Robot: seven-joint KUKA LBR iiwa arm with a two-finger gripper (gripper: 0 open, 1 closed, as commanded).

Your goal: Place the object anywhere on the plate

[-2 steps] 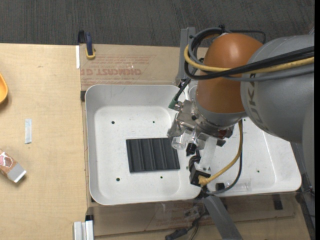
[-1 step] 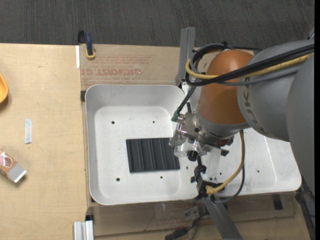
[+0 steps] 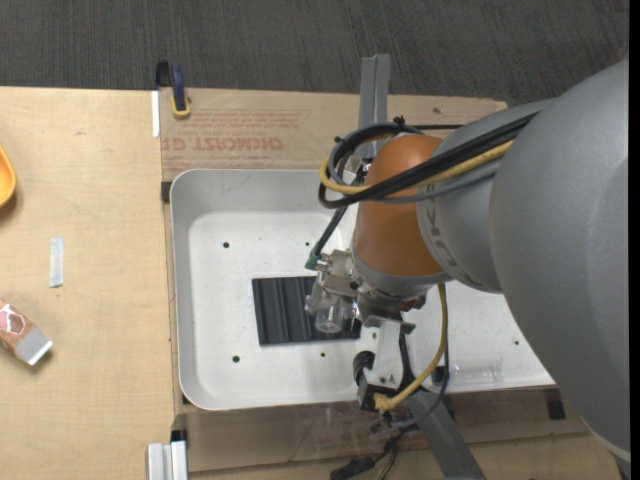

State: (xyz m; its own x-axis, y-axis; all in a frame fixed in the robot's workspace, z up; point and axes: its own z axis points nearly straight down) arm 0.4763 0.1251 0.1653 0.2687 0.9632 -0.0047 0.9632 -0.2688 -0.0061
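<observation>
Overhead view of the white bin (image 3: 200,268) on the worktop (image 3: 90,168), with the arm (image 3: 520,208) reaching in from the right. The end effector (image 3: 330,308) hangs low over the right end of a dark ribbed plate (image 3: 285,310), which lies flat near the bin's middle. Its state cannot be told, since the wrist and cabling hide it from above, and whether it carries the object is likewise hidden. No loose object is distinguishable on the bin floor. Judged step: descent or release over the plate. The next move calls for a short vertical lowering, then a straight retreat upward, keeping the cables free of the bin's rim.
</observation>
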